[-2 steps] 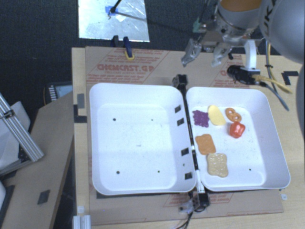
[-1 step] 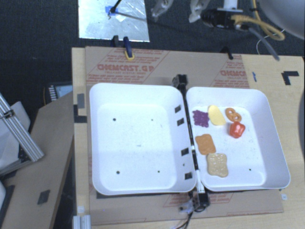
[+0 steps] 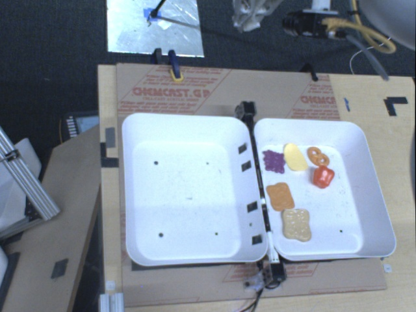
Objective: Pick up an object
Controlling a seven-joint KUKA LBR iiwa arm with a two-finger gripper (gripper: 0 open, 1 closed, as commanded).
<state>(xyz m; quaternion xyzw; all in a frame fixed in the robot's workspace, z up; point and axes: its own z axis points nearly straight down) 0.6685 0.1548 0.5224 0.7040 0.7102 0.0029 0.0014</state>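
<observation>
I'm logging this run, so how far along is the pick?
Nothing looks done yet. All six items, including the red pepper, pretzel and cracker, lie in the right bin. The gripper hangs above the bench's far edge with nothing visibly between its fingers. Descending, grasping and lifting remain.

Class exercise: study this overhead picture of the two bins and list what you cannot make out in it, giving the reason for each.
1. End effector: cut off by the top edge of the camera view and blurred, so its state cannot be read.
2. Arm: mostly cut off at the top right corner.
3. Purple item: too small and soft to identify.
4. Pretzel-shaped item: too small to confirm.
5. Clips along the bins' seam: too small for detail.
</observation>
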